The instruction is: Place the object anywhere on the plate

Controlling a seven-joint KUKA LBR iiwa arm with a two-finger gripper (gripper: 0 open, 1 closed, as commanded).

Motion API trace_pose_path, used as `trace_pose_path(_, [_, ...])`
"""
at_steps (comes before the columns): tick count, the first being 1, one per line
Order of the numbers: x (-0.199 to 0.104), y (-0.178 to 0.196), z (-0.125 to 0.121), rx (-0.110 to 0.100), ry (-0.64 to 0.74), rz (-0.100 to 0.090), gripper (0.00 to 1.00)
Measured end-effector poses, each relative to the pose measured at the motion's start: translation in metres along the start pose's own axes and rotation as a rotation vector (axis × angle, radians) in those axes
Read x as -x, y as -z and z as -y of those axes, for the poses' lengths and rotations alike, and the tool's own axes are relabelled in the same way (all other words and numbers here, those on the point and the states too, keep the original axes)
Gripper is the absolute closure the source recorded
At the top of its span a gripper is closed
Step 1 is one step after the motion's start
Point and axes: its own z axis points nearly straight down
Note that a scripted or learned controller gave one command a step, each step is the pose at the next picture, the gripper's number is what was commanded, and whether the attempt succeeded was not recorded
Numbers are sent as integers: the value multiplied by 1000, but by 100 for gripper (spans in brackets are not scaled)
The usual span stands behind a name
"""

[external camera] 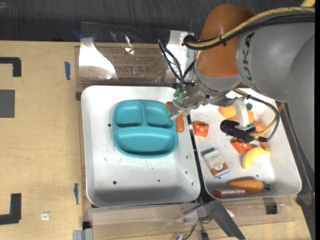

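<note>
Apparently the two-finger gripper point(181, 107) hangs at the right rim of the teal 3-compartment plastic plate point(144, 128), jaws narrowed on a small orange carrot-like piece point(179, 122). Best shift left over a compartment, then let go low.

Plate point(145, 129): teal, three compartments, two small ones toward the top of the frame and one wide one below. Sits flat, upright, left of frame centre, on the left bin's floor. Object point(180, 123): small orange piece, elongated, carrot-like, standing roughly vertical in frame just beside the plate's upper-right edge. Can't tell if it touches the plate rim; top end is partly hidden.
</note>
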Motion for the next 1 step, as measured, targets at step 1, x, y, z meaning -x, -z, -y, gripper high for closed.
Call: trace_pose_path(1, [0, -21, -9, -2, -131, 0, 100])
